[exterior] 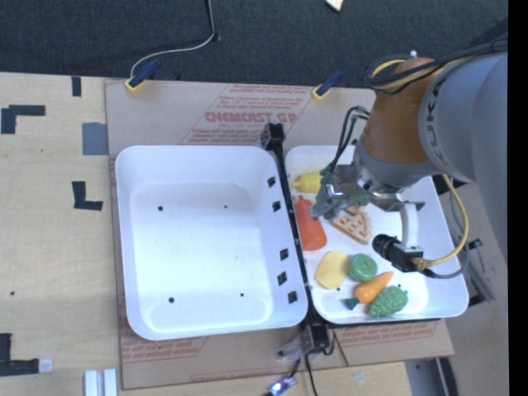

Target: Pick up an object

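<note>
One orange cylinder (pixel 311 226), long axis near-vertical along right bin's (pixel 445 308) left wall.

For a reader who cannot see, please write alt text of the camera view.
A grey robot arm lowers its hand into the right white bin, above toy foods: pizza slice, orange cylinder, carrot. The left white bin lies beside it.

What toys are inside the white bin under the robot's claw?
The right bin holds a pizza slice, an orange piece, a yellow lump, a green round toy, a carrot, a bumpy green toy and something yellow. The arm hides whatever lies beneath it.
</note>
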You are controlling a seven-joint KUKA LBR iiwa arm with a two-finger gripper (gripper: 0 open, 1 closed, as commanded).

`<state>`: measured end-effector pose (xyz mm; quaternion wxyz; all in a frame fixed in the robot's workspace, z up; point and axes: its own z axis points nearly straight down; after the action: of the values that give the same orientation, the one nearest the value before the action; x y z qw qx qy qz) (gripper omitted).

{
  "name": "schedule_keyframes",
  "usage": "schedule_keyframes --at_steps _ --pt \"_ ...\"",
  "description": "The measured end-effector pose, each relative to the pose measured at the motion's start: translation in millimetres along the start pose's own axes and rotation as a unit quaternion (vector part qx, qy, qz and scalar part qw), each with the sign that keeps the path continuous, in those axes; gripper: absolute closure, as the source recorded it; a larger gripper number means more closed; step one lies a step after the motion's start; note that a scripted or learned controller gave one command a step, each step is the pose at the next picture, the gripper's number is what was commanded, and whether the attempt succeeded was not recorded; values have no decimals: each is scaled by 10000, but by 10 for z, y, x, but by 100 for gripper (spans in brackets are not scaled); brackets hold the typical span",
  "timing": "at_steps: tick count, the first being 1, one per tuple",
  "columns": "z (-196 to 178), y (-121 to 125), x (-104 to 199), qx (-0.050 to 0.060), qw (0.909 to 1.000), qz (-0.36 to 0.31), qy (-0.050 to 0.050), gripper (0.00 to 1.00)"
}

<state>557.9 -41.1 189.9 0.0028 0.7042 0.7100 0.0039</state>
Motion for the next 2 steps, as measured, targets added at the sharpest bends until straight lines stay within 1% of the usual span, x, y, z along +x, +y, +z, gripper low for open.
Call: schedule_keyframes --at_steps 1,2 --pt "1067 -443 -632 40 10000 80 -22 100" --pt "1041 -151 -1096 41 10000 39 -7 100"
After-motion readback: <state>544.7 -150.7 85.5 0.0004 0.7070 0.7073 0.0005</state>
